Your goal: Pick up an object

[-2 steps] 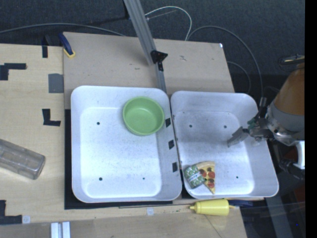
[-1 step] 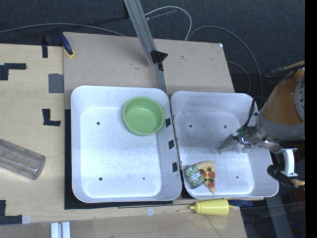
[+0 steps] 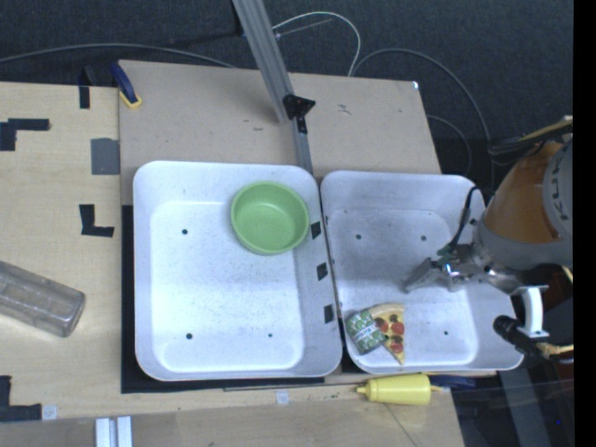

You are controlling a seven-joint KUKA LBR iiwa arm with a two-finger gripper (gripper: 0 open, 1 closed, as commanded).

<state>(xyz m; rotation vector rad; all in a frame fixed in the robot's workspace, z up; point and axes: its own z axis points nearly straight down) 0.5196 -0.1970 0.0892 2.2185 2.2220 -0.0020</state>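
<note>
The jaws (image 3: 414, 277) stood slightly apart with nothing between them, their tips low over the floor of the right bin (image 3: 372, 194) near its middle. Behind them the arm (image 3: 521, 212) reached in from the right across the bin's rim, wrist tilted down and to the left, its orange band above the grey wrist. Just below the jaws — near but apart — a pizza slice (image 3: 377, 329) lay flat toward the bin's front edge; any print on it was too small to read. In the left bin (image 3: 158, 250) a green bowl (image 3: 270, 217) sat upright at the back right corner. Outside the bins, a yellow bottle (image 3: 400, 389) lay on the surface by the right bin's front edge, and a clear container (image 3: 37, 298) lay far left.
</note>
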